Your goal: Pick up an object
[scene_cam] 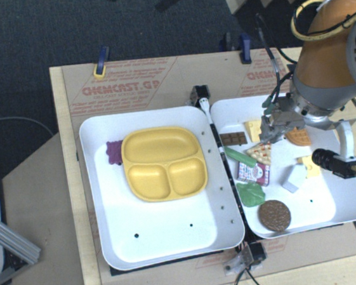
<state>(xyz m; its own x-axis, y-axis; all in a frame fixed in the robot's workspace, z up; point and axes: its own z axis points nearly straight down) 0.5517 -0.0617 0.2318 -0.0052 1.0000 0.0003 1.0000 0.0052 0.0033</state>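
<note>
The right bin (pixel 339 213) holds several small items. Among them are a brown chocolate bar (pixel 233 140), a pale yellow slice (pixel 251 128), a tan waffle piece (pixel 261 155), a purple and white packet (pixel 254 173), green leaf-like pieces (pixel 251 194), a round brown cookie (pixel 274 215), a grey-white block (pixel 291 180), a yellow block (pixel 308 166) and an orange round piece (pixel 298 138). My gripper (pixel 271 132) hangs low over the far part of this bin, just above the waffle piece and beside the orange piece. I see nothing lifted.
The left bin (pixel 113 242) carries a yellow divided tray (pixel 164 162) with a small purple object (pixel 114 152) at its left side. The black seam (pixel 221 159) between the bins lies close to the left of the items. The grey arm (pixel 328 57) comes in from the upper right.
</note>
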